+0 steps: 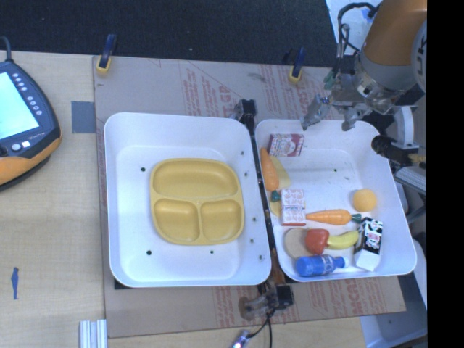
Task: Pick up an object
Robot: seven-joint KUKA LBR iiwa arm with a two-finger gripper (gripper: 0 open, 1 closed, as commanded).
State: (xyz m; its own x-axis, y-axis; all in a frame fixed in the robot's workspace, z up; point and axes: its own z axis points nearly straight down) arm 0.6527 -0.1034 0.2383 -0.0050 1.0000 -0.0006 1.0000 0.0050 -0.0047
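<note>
The right bin (395, 216) holds a cluster of toy food: a carrot (330, 216), a red tomato (316, 240), a banana (342, 239), a blue bottle (317, 266), a milk carton (370, 243), an orange ball (364, 199) and a small pink box (286, 145). The gripper (333, 118) hangs above the bin's far rim, fingers spread, holding nothing. The left bin (127, 194) carries a yellow divided tray (196, 200). Both sit on cardboard (181, 85) clamped over a wooden bench (43, 252), with a teach pendant (22, 125) at left.

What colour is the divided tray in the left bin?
Yellow: the divided tray in the left bin shows plainly in the camera view.
</note>
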